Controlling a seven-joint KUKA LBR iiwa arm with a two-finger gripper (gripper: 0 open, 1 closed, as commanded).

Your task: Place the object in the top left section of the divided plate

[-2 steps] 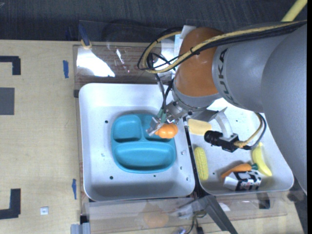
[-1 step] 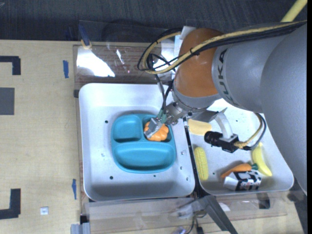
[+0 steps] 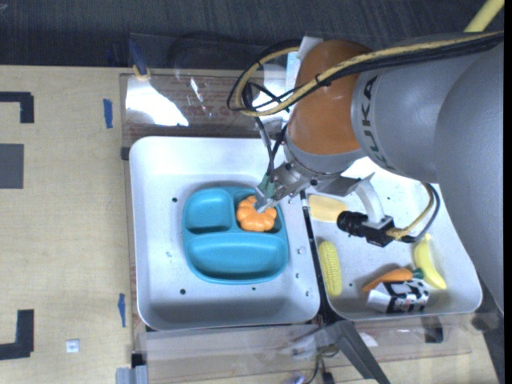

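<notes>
A blue divided plate point(image 3: 232, 258) lies in the left white bin point(image 3: 160, 294). An orange pumpkin-like object point(image 3: 255, 217) rests in the plate's top right section. My gripper point(image 3: 269, 195) comes down from the right and its tips sit right at the object's upper edge, touching or nearly so. The plate's top left section point(image 3: 206, 210) and the large lower section hold nothing. The grey arm with its orange band point(image 3: 332, 110) hides the gripper's body.
The right bin point(image 3: 460, 294) holds a corn cob point(image 3: 330, 266), a pale yellow block point(image 3: 326, 208), a banana point(image 3: 429, 264), a carrot point(image 3: 387, 278) and a black-and-white object point(image 3: 406, 296). The arm covers that bin's upper part.
</notes>
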